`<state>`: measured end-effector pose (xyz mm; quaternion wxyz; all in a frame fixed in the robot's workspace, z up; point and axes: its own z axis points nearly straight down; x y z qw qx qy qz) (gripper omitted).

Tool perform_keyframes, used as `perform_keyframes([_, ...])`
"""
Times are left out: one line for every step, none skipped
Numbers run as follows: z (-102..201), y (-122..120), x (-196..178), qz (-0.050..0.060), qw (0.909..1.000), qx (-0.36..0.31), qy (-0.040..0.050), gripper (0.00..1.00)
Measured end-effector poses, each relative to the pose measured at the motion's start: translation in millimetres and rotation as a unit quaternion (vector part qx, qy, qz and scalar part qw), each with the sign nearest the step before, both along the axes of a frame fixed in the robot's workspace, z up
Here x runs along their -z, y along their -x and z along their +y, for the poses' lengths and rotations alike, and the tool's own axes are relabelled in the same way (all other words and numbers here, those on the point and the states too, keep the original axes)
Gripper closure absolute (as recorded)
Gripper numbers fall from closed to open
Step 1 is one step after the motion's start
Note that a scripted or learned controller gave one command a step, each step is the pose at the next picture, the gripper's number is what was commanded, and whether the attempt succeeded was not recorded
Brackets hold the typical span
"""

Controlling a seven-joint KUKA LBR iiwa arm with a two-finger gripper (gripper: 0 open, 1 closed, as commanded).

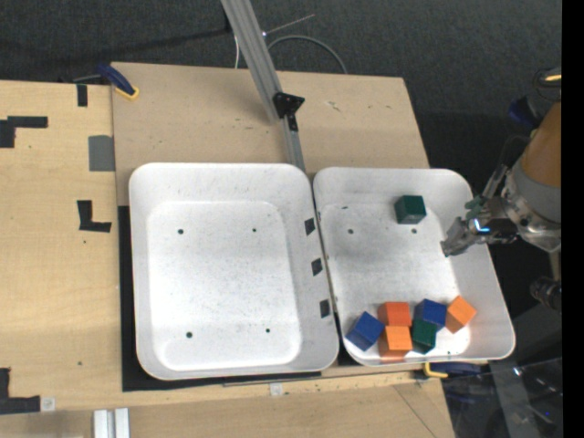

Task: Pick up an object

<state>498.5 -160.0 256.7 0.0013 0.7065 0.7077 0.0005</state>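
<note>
Green cube (410,209) lies left of claw (459,237), apart; claw state unclear.

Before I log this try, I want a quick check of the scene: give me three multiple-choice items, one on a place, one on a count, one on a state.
1. Where is the lone green block?
A. left bin
B. right bin, far part
C. on the bench

2. How many orange blocks in the near cluster?
A. one
B. three
C. five

3. The claw is:
A. over the right bin's right rim
B. over the left bin
C. at the blue block

B: it sits apart near the far wall.
B: three orange faces show.
A: it hangs at that rim.
</note>
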Motion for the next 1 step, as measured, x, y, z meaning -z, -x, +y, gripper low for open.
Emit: perform_keyframes([55.5,-12.2,14.0,0.002,1.0000,-0.002,-0.0011,1.00])
